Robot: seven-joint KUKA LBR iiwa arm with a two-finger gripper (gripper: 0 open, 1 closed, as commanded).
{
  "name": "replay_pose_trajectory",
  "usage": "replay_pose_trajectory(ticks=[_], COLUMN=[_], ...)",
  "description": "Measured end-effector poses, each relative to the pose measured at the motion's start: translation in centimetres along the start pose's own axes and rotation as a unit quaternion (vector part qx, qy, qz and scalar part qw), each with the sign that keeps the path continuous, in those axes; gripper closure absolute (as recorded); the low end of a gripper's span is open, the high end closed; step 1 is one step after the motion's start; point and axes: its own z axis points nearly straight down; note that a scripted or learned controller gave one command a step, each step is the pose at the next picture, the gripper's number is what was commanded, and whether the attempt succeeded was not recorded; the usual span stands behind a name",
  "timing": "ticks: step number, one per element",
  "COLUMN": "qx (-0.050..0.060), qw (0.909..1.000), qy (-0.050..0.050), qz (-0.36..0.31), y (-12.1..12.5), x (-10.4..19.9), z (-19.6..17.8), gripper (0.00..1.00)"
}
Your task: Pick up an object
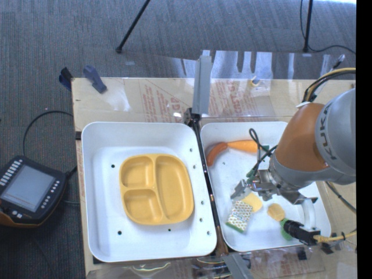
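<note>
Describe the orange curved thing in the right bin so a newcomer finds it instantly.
Start at the right bin, where the arm works. Look to its far left corner, beside the divider between the bins: the orange curved piece lies there. It is long, arched and orange, unlike the small yellow block and patterned packet nearer the hand.

One camera looks down at a slant from above the bench [145, 100] (probably fairly high), taking in both bins [99, 150] and the floor [58, 28].

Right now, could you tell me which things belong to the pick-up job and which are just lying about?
For the job: gripper, yellow block, patterned sponge, carrot, small yellow piece, right bin.

Lying about: yellow divided plate, left bin, handheld controller, blue clamp.
</note>
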Motion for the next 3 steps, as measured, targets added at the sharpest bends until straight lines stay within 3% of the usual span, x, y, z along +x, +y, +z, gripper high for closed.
replay_pose_trajectory(ticks=[1, 3], qx=[-0.002, -0.006], qw=[0.9996, 0.9975], qy=[0.002, 0.0], qz=[0.027, -0.07], y=[-3.8, -3.6], x=[-0.3, 1.3], z=[3.3, -7.7], gripper=[0.0, 0.0])
